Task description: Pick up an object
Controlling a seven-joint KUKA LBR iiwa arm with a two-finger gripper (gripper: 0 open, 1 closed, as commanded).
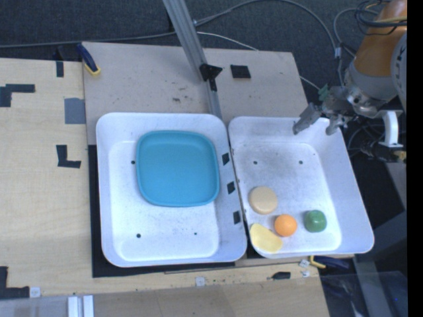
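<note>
on the bench stand two shallow white bins side by side, touching along their inner rims; left bin [112, 177] holds a blue square plate [177, 168] w/ rounded corners, lying flat in its upper part, nearer to the bin's right wall; right bin [344, 170] holds four small things, all grouped in its lower part; a beige round piece [263, 199] is the highest of them, near the left wall; just below it, at the lower left corner, lies a yellow piece [266, 239], maybe banana-like, touching or almost touching an orange ball [285, 225]; a green round thing [315, 220] sits to the right of the orange ball, a bit apart from it; upper half of this bin has only dark speckles on the floor.

gripper [314, 125] hangs over the upper right corner of the right bin, about at the rim, well apart from the four things; its two fingers [303, 122] are spread apart, w/ nothing between them, so it is open & holds no object; the grey arm w/ orange band [382, 41] comes in from the right edge.

a grey metal pole [192, 41] runs slanted from the top down to the gap btw the bins; black cables [264, 8] lie on the dark floor behind the bench.
</note>
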